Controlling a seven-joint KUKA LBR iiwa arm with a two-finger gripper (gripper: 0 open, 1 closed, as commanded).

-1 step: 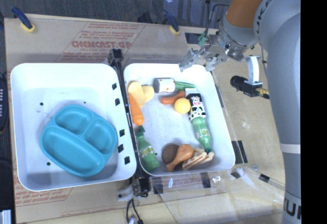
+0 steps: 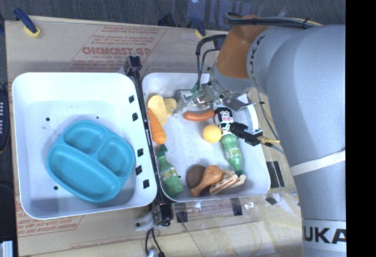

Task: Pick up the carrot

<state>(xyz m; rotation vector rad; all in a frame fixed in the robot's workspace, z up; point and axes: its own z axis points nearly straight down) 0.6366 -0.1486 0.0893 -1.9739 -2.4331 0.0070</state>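
The carrot [image 2: 157, 131] is a short orange piece lying against the left wall of the right bin [image 2: 257, 163], just below a pale yellow food item [image 2: 156, 105]. My gripper [image 2: 197, 98] hangs over the upper middle of that bin, to the right of and above the carrot and apart from it. A red sausage [image 2: 198, 115] lies directly under the gripper. The grey arm with its orange band [image 2: 235, 53] covers the bin's upper right corner.
The right bin also holds a yellow ball [image 2: 211, 133], two green bottles [image 2: 232, 155] [image 2: 169, 175], a brown drumstick [image 2: 207, 177] and a waffle-like piece [image 2: 231, 182]. A blue divided plate [image 2: 88, 159] lies in the left bin [image 2: 35, 91].
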